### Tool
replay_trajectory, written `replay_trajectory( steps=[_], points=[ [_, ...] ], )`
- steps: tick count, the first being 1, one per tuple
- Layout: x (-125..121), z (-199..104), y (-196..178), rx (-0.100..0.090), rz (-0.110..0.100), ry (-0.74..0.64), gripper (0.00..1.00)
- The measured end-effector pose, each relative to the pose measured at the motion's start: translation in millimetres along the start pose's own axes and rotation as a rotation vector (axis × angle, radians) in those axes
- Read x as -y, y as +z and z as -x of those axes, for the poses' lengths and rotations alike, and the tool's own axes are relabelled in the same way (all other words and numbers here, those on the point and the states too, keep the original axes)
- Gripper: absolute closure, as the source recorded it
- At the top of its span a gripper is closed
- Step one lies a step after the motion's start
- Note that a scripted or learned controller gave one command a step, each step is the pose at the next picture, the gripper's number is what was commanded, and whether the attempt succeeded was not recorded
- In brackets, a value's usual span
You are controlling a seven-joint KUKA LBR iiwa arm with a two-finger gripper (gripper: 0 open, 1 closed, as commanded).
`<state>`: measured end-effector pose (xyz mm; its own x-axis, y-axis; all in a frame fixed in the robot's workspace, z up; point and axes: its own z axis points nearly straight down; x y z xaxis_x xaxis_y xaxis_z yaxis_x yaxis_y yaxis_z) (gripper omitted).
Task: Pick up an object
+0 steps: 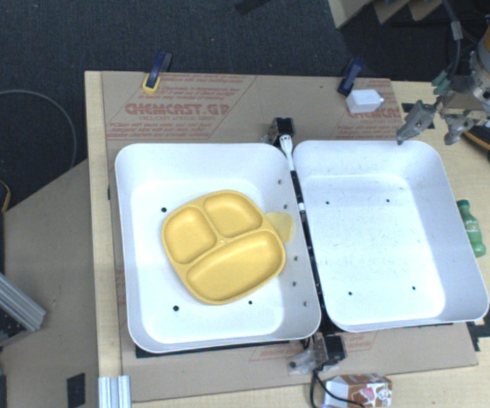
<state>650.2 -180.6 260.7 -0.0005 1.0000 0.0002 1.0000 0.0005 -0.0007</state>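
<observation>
A yellow three-compartment plate (pixel 222 245) lies in the left white bin (pixel 143 177), a little right of its middle. A small pale yellow piece (pixel 281 224) pokes out from under the plate's right edge. My gripper (pixel 430 122) hangs at the upper right, above the far right corner of the right bin (pixel 381 236). Its two fingers are spread apart with nothing between them. It is far from the plate.
A green object (pixel 471 227) lies on the bench just outside the right bin's right rim. A white block (pixel 364 101) and blue clamps (pixel 350 76) sit on the cardboard behind the bins. A black bracket (pixel 283 131) stands between the bins at the back.
</observation>
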Motion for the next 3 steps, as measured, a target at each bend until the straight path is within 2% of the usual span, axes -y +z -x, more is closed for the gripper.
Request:
replay_trajectory(
  steps=[1,2,3],
  points=[
    [54,-63,-73,-0.002,0.006,-0.006,0.00],
    [106,-120,-188,-0.001,0.016,-0.008,0.00],
    [166,-169,-272,-0.002,0.015,-0.007,0.00]
  ],
)
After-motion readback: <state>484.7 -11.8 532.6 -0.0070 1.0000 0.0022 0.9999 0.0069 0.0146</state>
